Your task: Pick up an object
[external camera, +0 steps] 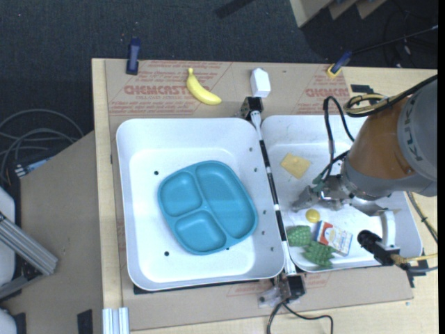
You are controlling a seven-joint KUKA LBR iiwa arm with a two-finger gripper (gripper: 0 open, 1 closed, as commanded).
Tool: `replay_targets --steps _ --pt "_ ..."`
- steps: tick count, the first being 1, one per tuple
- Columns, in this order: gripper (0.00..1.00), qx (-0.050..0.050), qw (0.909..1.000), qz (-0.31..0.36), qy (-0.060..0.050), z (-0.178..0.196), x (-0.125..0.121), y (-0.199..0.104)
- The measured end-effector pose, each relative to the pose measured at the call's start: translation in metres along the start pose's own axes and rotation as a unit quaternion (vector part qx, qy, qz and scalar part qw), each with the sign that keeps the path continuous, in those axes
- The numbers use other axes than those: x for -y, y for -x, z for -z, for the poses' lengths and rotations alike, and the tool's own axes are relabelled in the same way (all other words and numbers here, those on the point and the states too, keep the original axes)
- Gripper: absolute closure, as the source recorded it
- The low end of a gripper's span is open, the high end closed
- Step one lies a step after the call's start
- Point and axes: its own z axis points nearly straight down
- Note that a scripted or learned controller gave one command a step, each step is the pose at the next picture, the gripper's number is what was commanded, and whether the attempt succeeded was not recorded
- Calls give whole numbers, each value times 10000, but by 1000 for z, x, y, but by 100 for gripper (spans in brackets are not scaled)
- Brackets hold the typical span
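Two white bins sit side by side on the counter (111, 207). The left bin (135, 152) carries one thing, a blue divided plate (205, 206) with three compartments, lying near its middle. The right bin (292, 127) has the small stuff: one pale yellow flat piece (295, 165) toward the far side, one small yellow ball (313, 215), two green knobbly items, one (300, 236) by the dividing wall and the other (320, 255) at the near rim, and one small carton (334, 238) in white, red and blue, lying between them and touching the near green one.

Outside the bins, one banana (202, 89) lies on the far part of the counter, with a white block (260, 82) just to its right. Two clips show at the far edge, a blue one (133, 54) at the left and a blue-and-yellow one (338, 64) toward the right.

Now the arm: one arm (410, 145), grey with an orange band (379, 145), reaching in from the right and bent down over the right bin. The tool (309, 197) hangs low near the bin's middle, pointing toward the dividing wall, just above the small yellow ball and near the pale yellow piece. Whether it is spread or pinched, I cannot tell from this angle; nothing is seen caught in it. A black cable (328, 127) loops over the arm.
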Motion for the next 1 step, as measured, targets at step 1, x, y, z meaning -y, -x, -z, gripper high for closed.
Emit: replay_targets --steps 1 --pt "0 -2 10000 1 -4 0 40 -2"
